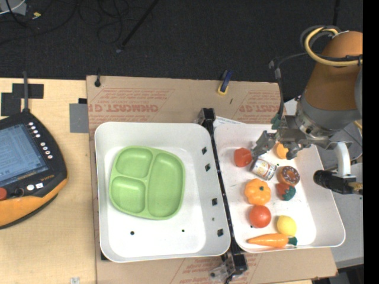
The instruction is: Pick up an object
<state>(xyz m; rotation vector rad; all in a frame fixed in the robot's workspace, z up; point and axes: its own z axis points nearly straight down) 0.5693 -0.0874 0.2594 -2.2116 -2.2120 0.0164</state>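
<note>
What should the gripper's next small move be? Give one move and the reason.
Probably a short descent straight down onto the small jar. The gripper hangs over the right bin, with nothing seen between its fingers, and the jar lies on its side just below and left of it, a little apart from the red tomato and the orange pumpkin.
</note>
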